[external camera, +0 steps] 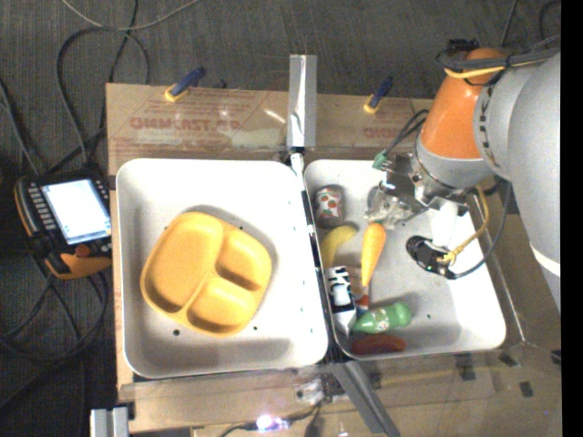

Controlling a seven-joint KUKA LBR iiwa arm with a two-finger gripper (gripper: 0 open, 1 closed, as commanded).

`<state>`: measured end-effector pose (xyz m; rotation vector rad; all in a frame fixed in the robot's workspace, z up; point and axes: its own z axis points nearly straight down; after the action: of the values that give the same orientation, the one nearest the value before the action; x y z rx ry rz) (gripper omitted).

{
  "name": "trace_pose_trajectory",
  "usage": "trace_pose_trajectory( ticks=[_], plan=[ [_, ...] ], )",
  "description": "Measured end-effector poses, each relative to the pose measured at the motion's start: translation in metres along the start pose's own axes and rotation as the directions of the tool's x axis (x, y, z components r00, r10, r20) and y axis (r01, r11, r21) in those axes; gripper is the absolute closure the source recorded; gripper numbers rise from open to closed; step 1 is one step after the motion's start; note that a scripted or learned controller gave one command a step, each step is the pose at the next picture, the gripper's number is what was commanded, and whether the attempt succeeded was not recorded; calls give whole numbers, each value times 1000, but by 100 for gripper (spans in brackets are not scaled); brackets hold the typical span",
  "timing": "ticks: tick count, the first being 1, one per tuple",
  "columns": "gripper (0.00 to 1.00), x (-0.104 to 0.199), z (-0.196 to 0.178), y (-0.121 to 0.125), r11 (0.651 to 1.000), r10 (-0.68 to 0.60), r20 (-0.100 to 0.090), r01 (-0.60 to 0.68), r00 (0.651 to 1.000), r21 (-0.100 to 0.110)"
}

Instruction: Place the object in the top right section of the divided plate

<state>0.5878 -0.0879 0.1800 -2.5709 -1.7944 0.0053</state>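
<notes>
In the right bin (474,321), my gripper (390,203) hangs over the upper end of the carrot (371,253), which I take to be the object for this run. The carrot lies with its long axis running roughly up and down the view, thick end under the gripper and its tip pointing toward the bin's near edge, where a green toy (383,318) and a red one (377,343) rest. Whether the fingers are open or closed around it I cannot tell; the wrist hardware hides them from above. A yellow banana-like piece (336,240) lies just beside the carrot on its left, and a small can (329,202) sits above that. The divided plate (208,272) waits in the left bin (137,335), well apart to the left, so the carry must cross the ridge between the bins.
</notes>
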Motion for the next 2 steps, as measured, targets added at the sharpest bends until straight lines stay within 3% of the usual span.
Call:
trace_pose_trajectory(
  ticks=[1,2],
  plan=[
    [100,61,1,-102,999,-50,4,50,999,2],
    [100,136,-27,-104,999,-43,5,43,999,0]
  ],
)
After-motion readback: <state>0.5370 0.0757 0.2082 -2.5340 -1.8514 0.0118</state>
